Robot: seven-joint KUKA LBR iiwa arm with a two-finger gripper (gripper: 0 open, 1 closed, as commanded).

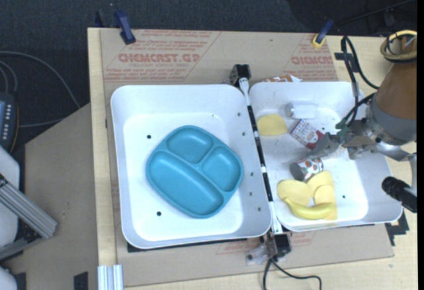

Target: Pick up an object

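We see the right bin holding a loose cluster of small things, any of which could be picked. At its six o'clock edge lies a yellow banana-like bunch, and touching that at about twelve o'clock is a small red and white can lying on its side. Toward the bin's centre sits a red and white patterned packet, with a round yellow piece just beside it at nine o'clock, close to the wall shared by the two bins. At the packet's twelve o'clock rests a pale, whitish item that is too washed out to identify.

The hand comes in from three o'clock and hangs low over the middle of this bin, between the packet and the can, its dark tip near both. We cannot tell how far it is open or whether it has hold of anything; the tip is too dark and blurred.

In the left bin a blue divided plate lies flat near the centre. Both bins rest on a cardboard sheet covering the desk.
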